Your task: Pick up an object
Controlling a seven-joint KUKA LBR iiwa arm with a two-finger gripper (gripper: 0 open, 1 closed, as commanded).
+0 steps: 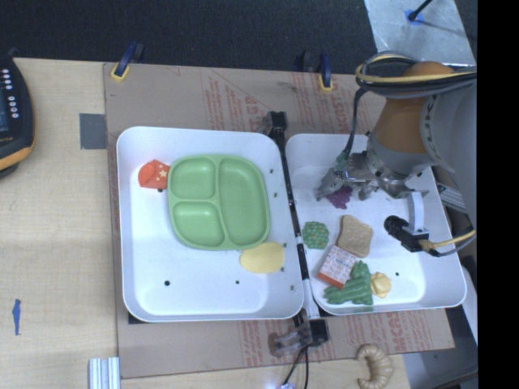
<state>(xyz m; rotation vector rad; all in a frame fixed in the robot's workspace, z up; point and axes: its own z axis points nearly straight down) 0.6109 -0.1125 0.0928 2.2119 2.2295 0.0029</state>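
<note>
Purple object sits directly under gripper in right bin. Grip state: cannot tell. Advise a centred, vertical closure; bread slice lies just below the gripper, so avoid it.

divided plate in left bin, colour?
Light green divided plate, camera view.

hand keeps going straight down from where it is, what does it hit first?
Most likely the purple object right under the hand, in the right bin. Depth is unclear from this slanted view, so it may meet the bin floor beside it.
</note>
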